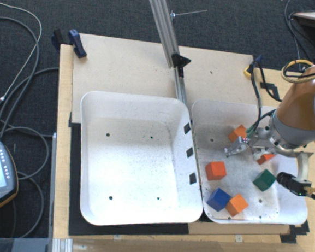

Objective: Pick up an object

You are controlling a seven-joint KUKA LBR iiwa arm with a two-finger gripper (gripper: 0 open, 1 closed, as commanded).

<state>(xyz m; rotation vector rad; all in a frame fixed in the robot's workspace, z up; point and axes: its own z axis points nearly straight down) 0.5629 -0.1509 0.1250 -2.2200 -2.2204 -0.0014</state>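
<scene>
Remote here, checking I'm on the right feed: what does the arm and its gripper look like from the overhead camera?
The arm has an orange-brown rounded band above a grey wrist. The gripper is bare silvery metal with thin parts. A black cable loops along the arm's upper side, with a yellow cable near its top.

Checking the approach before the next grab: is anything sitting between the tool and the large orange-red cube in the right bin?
Nothing visible does. The tool sits above and right of the orange-red cube, with bare bin floor between them. The blue cube lies beyond it, toward the near rim.
</scene>
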